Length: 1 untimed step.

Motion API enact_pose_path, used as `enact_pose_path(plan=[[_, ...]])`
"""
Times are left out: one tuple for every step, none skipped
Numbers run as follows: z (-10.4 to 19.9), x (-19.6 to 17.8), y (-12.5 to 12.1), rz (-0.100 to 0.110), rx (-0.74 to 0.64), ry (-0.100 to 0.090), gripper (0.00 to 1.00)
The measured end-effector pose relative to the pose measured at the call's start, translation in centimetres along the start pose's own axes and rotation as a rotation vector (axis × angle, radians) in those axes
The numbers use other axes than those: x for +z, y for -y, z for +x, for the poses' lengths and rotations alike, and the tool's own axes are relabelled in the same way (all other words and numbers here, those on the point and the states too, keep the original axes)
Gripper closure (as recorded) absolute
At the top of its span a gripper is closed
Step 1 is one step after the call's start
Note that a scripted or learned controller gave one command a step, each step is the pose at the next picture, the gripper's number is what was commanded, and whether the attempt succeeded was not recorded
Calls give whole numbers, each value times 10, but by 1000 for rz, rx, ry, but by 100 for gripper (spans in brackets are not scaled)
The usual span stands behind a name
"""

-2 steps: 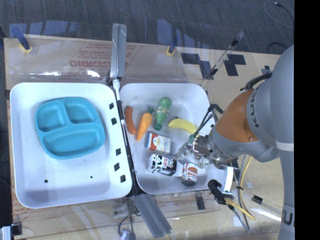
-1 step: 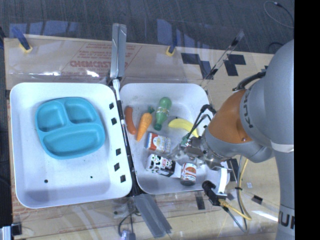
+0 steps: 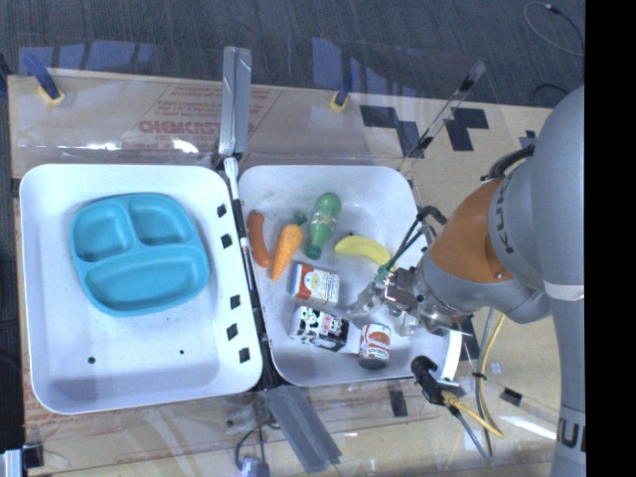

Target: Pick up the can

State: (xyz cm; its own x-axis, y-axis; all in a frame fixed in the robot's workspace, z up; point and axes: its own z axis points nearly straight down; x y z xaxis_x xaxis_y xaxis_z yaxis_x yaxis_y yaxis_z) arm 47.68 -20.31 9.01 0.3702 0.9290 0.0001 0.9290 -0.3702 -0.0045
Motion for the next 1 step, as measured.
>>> enact_pose_path(plan=[[32,1,13,3,-36,-1,0]])
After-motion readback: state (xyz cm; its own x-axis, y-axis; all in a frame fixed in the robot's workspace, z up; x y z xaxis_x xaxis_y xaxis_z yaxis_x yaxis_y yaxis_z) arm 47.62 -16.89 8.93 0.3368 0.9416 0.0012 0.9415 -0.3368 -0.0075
